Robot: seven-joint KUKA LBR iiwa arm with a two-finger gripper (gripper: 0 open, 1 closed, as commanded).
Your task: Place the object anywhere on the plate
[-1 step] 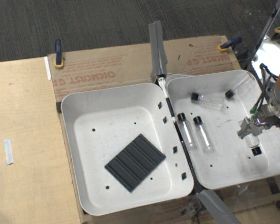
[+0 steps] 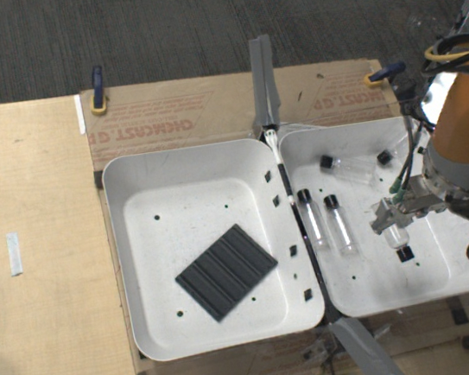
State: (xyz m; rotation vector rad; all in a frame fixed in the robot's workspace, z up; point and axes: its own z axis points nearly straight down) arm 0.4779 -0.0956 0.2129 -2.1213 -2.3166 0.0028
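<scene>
A clear vial [image 2: 397, 241] with a black cap lies in the right bin [image 2: 458, 280], near its right edge and about midway between the far and near edges, cap toward the near edge. The gripper [image 2: 393, 214] is right over the vial's far end, touching or just above it; I cannot tell which, nor how the jaws stand. The arm [image 2: 464, 135] comes in over the bin's right edge.

A pair of vials [image 2: 325, 219] lies side by side along the bin's left edge, caps toward the far edge. Two more vials [image 2: 350, 169] lie near the far edge, faint against the white.

The plate [image 2: 226, 272], dark, ribbed and rectangular, lies flat and skewed in the left bin [image 2: 129, 242], nearer the near edge, well apart from the vial. Both bins rest on cardboard [image 2: 180, 116] with a blue clamp [image 2: 97, 87] at its far left corner.
</scene>
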